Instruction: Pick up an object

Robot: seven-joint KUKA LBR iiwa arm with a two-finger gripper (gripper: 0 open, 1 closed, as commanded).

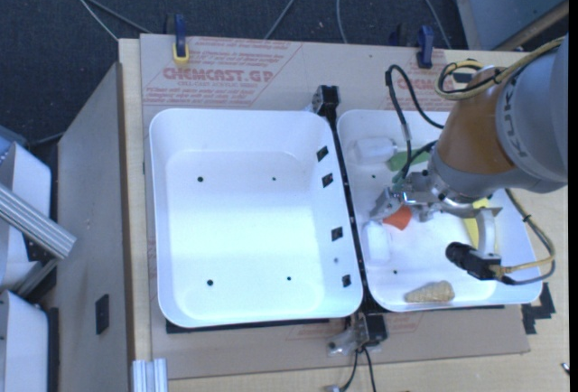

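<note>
My gripper (397, 205) reaches down into the right bin (515, 295) from the right, its metal fingers low over the bin's left half. A small orange-red object (396, 219) lies right at the fingertips, partly covered by them. A green object (398, 162) peeks out just behind the wrist. A clear white piece (372, 149) sits toward the bin's back left, and another pale piece (377, 243) lies in front of the orange one. A tan, cone-like object (430, 293) rests by the front rim. A yellow object (473, 220) shows under the arm.
The left bin (172, 228) stands beside the right one, divided by a black clipped rim (343, 200). A black cable connector (470, 260) hangs off the arm over the right bin. Cables loop behind the bench, and clamps hold the board's back edge.
</note>
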